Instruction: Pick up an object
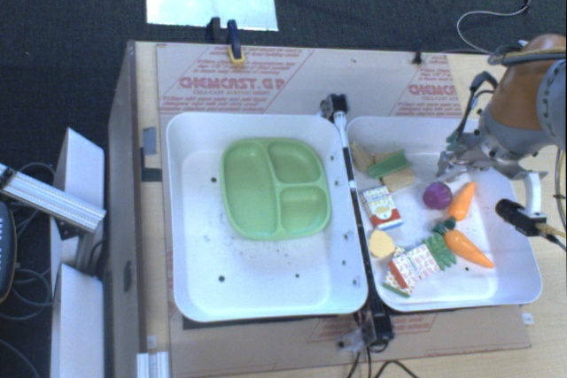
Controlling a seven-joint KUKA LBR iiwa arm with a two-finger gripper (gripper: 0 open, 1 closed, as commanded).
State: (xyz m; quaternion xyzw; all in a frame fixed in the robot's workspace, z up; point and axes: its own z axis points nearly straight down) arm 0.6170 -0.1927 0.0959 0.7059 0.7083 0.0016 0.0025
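Toy foods [425,235] lie scattered in the right bin [523,279], none lifted. Claw [454,162] hangs low above the bin's far side, just beside a purple ball [436,195]; its opening I cannot tell.

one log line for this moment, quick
arm: over right bin | gripper: above purple onion, nothing seen held | left bin: green tray

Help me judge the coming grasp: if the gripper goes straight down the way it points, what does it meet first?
Probably the purple toy, just below the gripper in the right bin, though depth is unclear.
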